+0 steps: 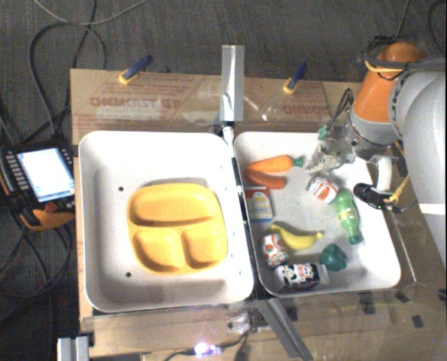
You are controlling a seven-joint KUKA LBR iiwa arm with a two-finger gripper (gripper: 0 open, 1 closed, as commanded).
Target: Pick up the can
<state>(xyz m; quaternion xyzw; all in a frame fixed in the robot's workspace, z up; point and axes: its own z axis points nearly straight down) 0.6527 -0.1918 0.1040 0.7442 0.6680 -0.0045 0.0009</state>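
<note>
Claw hovers just above can in right bin.

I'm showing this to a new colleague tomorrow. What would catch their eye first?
Probably the yellow divided tray, alone in the left bin. Next, the right bin with its clutter: an orange carrot, a banana, a green bottle. The robot's hand hovers over a red-and-white can there.

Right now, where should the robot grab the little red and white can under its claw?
Probably across the can's round sides, coming straight down from above. It lies tilted in the right bin, just below the gripper, with the green bottle close beside it.
</note>
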